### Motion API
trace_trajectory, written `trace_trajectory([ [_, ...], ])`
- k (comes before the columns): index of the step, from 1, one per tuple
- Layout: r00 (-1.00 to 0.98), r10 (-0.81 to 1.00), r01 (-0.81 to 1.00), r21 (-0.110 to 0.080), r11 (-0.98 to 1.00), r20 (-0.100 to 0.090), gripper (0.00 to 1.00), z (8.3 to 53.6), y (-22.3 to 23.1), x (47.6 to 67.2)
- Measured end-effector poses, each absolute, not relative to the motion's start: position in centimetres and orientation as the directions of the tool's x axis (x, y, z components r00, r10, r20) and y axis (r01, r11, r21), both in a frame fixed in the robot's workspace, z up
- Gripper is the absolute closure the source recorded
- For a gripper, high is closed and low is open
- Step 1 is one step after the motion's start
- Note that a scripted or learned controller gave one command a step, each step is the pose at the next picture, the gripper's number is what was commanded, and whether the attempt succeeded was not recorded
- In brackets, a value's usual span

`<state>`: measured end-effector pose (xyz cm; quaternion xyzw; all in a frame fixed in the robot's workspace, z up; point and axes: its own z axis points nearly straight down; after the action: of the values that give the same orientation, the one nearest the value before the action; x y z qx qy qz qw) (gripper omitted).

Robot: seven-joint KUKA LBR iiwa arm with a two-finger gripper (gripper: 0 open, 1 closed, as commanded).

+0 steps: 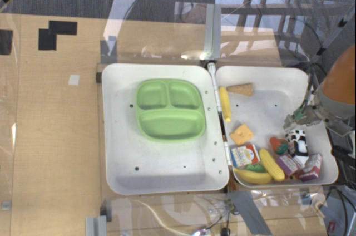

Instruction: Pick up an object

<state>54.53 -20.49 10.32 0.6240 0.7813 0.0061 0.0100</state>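
Your gripper hangs at the right bin's right side, and I cannot tell its state; the black-and-white toy lies just below it, toward the bin's near edge.

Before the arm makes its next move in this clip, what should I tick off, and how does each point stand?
1. Gripper is over the right bin: ok.
2. Something sits between its fingers: cannot tell.
3. Toys lie below it, such as the black-and-white cow: ok.
4. Cow stands clear of its neighbours: not ok, it is crowded.
5. Green tray in the left bin is out of the way: ok.
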Motion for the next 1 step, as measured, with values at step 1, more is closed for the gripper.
trace_trajectory([
  [1, -0.175, 0.984, 0.984, 0.033, 0.175, -0.016, 1.0, 12.02, -20.52, 49.79],
])
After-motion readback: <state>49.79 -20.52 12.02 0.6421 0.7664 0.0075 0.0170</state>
